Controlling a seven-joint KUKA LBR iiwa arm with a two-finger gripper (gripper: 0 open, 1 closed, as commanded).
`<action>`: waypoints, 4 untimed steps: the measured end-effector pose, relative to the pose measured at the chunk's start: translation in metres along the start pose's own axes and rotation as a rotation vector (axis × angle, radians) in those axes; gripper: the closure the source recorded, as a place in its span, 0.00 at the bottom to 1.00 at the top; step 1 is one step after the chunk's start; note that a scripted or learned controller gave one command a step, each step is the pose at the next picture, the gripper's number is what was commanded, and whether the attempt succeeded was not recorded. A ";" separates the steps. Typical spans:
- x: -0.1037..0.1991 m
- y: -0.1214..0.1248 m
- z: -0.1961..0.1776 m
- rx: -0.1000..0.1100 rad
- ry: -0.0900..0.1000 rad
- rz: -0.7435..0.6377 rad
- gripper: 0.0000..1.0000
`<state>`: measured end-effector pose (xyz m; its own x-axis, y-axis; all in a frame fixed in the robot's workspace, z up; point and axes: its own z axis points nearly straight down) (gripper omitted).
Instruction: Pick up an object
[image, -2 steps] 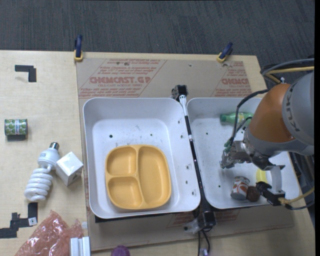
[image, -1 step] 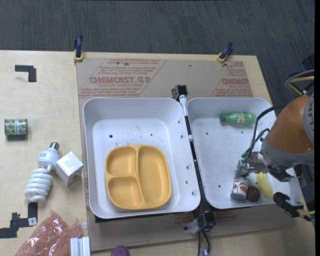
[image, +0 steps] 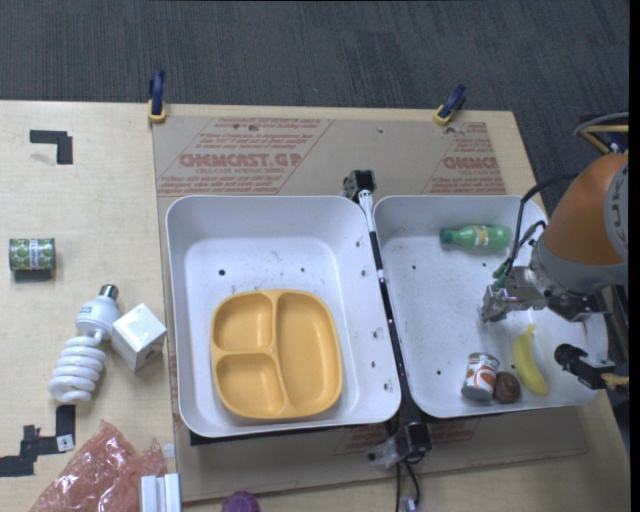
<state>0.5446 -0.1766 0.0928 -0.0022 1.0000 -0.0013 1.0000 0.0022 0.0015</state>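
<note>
Looking at the camera view: arm's in from the right, hand (image: 497, 303) low over the right bin (image: 420, 330), above bare floor just left of the banana (image: 529, 362). Can't tell its grip state from this angle, and I see nothing between its tips. Candidates all sit in that bin: green bottle (image: 476, 237) near the far wall, small can (image: 480, 377) and a brown round thing (image: 507, 388) at the near edge, touching or nearly. Left bin (image: 190, 300) holds a yellow divided tray (image: 276, 352). I judge we're at approach, no pick yet. Next move needs a shift toward the banana, then descent and close.
</note>
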 end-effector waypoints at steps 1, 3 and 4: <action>0.000 0.000 0.000 0.000 0.000 0.000 0.00; 0.000 0.001 -0.010 -0.002 -0.001 -0.002 0.00; 0.041 0.042 0.000 0.001 0.000 0.000 0.00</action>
<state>0.5865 -0.1355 0.0926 -0.0023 1.0000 -0.0012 1.0000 0.0023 0.0008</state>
